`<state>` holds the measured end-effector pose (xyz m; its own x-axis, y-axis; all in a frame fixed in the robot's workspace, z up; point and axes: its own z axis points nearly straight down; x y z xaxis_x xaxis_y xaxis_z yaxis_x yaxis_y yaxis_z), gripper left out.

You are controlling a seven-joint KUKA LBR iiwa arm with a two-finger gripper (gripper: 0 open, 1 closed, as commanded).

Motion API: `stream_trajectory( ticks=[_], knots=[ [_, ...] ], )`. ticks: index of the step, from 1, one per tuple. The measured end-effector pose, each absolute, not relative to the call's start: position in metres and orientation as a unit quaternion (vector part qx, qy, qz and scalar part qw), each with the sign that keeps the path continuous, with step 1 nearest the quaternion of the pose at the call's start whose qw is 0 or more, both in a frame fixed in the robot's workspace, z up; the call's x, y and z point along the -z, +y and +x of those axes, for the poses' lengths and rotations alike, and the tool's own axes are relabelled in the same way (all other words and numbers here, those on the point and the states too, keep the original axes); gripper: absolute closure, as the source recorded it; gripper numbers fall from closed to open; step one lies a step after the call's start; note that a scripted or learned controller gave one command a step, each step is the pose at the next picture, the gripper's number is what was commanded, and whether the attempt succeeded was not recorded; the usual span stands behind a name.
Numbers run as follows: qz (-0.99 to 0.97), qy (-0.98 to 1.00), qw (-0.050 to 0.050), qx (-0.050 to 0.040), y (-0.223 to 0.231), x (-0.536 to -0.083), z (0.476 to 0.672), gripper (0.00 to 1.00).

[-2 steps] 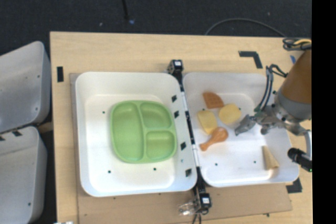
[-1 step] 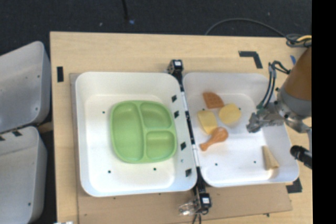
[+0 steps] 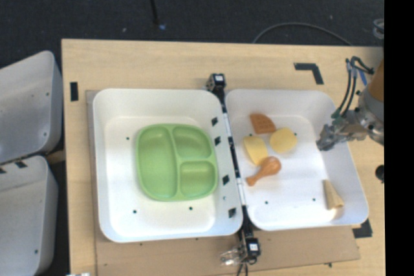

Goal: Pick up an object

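The gripper point(image 3: 328, 137), its state impossible to tell, is hanging at the right bin point(image 3: 304, 220) edge, apparently approaching the food pieces.

Glossy green plastic tray point(image 3: 176, 161); matt wooden bench point(image 3: 162, 64).

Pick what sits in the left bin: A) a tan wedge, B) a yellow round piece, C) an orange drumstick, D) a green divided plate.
D: the green plate lies in the left bin, while the drumstick, round piece and wedge all lie in the right bin.
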<state>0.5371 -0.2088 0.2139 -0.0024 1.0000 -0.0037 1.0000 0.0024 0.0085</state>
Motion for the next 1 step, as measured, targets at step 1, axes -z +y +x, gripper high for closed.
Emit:
stream_trajectory(
  ticks=[1],
  knots=[
    [0.706, 0.708, 0.003, -0.0009, -0.2105, -0.2512, 0.5384, 1.0]
  ],
)
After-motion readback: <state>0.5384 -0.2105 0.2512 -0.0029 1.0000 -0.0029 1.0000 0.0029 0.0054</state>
